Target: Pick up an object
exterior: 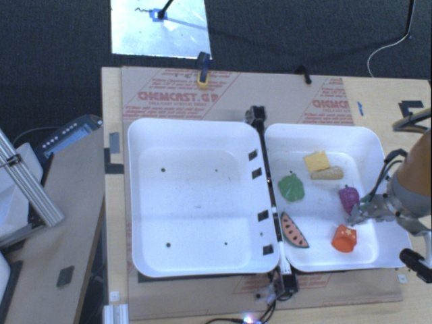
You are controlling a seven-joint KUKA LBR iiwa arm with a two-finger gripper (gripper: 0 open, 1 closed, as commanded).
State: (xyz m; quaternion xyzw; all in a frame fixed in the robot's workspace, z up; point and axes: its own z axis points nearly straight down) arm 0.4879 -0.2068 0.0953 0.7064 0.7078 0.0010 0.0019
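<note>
My grey two-finger claw sits low in the shallow white right-hand bin, between the small purple toy fruit and the orange-red toy pepper; I cannot tell its state, so I judge the approach step under way. The next move calls for settling on one. The watermelon slice, green leafy piece and yellow block lie apart.

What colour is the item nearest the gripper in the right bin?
Purple item, beside the gripper; camera view.
</note>
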